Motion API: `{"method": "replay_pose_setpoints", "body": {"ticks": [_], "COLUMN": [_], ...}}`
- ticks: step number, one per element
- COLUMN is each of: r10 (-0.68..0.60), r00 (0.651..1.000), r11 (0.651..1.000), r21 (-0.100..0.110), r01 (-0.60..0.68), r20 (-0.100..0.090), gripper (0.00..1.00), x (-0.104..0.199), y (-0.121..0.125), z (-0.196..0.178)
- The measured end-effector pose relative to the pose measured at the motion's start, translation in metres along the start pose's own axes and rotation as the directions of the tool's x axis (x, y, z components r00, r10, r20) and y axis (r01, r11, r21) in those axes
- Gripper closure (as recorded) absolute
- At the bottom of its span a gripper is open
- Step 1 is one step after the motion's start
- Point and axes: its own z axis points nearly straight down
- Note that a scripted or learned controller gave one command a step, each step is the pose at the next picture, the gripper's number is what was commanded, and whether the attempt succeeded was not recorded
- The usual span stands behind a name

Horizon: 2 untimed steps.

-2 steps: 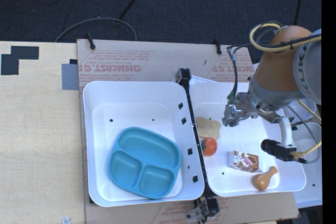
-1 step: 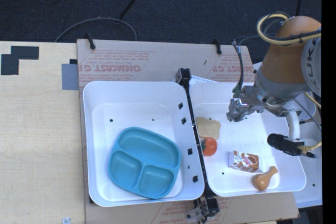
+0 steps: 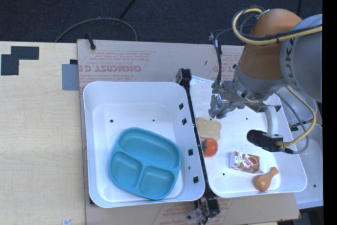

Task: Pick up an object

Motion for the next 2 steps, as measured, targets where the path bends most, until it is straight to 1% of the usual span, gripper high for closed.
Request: {"method": "replay_pose_setpoints", "body": {"ticks": [1,2], "r10": [-0.001,0.0], "r00": [1.0,1.0], "r11": [1.0,1.0], "r21": [0.0,0.001], "r01": [0.001,0.0], "r20": [0.0,0.001], "gripper": [1.0,1.0], "x": [0.048,0.096], "y": [0.005,0.015], "z": [-0.006,0.01]}}
